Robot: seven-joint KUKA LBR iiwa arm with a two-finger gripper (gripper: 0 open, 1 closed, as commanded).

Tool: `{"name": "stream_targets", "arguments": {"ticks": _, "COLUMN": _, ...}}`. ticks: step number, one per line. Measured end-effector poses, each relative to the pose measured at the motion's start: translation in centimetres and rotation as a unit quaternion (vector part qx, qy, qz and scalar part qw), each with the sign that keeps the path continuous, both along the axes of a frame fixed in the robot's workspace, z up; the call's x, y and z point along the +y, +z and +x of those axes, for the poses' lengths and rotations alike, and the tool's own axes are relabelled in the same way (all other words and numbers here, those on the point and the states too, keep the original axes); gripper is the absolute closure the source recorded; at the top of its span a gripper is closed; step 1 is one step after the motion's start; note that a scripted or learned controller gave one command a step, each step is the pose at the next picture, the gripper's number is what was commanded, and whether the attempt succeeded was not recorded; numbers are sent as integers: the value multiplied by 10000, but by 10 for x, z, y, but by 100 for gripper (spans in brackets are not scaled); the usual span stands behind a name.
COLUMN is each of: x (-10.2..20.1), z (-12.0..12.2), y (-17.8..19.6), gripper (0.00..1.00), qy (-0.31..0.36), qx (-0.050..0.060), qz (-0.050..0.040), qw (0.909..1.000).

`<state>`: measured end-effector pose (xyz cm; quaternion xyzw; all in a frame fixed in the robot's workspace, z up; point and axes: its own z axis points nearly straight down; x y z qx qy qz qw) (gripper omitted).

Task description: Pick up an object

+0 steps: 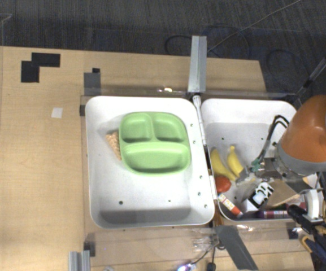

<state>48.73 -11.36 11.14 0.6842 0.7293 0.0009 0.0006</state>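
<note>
**Gripper down in the crowded corner of the right bin**

So the arm is reaching in from the right and the gripper sits low over the near part of the right bin, right where everything is piled up. Honestly can't tell whether it's spread or closed, the wrist hardware blocks that bit, and I don't see anything clearly held.

Closest candidates: two bananas lying side by side just left of the gripper, a red tomato-looking thing below them, a small black-and-white object almost under the tool, and a marker along the near wall.

If I were going for the grab, I'd pick the black-and-white piece or the nearer banana, come straight down, and close across the narrow side so nothing gets shoved into the neighbours.

Room-wise: the near wall and the divider to the left bin are both close, so sideways moves there are tight. The far half of the right bin is bare white floor, so lift up and back that way. The left bin has a green divided tray with some tan item tucked at its left edge, well apart from all this.
</note>
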Motion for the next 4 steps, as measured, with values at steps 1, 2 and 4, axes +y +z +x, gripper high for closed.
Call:
{"name": "stream_targets", "arguments": {"ticks": 1, "x": 20, "z": 67, "y": -20, "gripper": 0, "qy": -734, "qx": -70, "qz": 5, "qw": 9973}}
{"name": "stream_targets", "arguments": {"ticks": 2, "x": 17, "z": 74, "y": -20, "gripper": 0, "qy": -1324, "qx": -55, "qz": 21, "qw": 9912}}
{"name": "stream_targets", "arguments": {"ticks": 4, "x": 72, "z": 105, "y": 74, "gripper": 100, "qy": -1402, "qx": -12, "qz": 3, "qw": 9901}}
